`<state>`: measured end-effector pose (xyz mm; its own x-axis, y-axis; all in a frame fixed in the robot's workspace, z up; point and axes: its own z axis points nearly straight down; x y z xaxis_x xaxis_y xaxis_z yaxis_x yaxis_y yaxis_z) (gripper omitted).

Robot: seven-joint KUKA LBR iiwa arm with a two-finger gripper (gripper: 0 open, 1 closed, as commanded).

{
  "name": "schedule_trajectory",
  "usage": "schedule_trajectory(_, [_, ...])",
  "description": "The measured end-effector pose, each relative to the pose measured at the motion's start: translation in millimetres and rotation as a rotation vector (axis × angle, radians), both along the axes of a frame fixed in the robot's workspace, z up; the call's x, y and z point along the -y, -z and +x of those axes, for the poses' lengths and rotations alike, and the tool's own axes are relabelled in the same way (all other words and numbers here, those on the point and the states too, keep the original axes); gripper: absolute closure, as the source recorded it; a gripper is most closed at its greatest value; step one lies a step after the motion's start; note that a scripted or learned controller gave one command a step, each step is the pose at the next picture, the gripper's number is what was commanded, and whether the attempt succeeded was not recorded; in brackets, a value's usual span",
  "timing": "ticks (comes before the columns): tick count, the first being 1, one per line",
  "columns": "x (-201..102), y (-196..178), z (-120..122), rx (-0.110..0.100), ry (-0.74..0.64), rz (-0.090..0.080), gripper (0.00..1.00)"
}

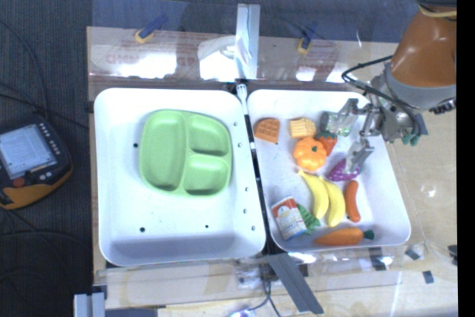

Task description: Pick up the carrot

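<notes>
While the fingers (349, 136) hang spread, the carrot (339, 237) lies crosswise, green end pointing right.

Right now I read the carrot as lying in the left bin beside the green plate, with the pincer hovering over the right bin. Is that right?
Not quite. The camera view shows the carrot in the right bin, along its near edge below the bananas. The green plate sits in the left bin, and the pincer does hover over the right bin.

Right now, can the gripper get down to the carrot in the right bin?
Probably yes. The carrot lies uncovered along the near wall of the right bin, nothing on top of it. The gripper hovers farther back. The wall and the bananas beside it could crowd the fingers.
</notes>
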<state>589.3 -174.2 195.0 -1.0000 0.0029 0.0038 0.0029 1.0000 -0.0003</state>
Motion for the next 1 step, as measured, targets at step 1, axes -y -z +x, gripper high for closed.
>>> schedule_trajectory(1, [-28.1, 101.3, 17.9, 0.008, 0.027, -0.002, 0.0])
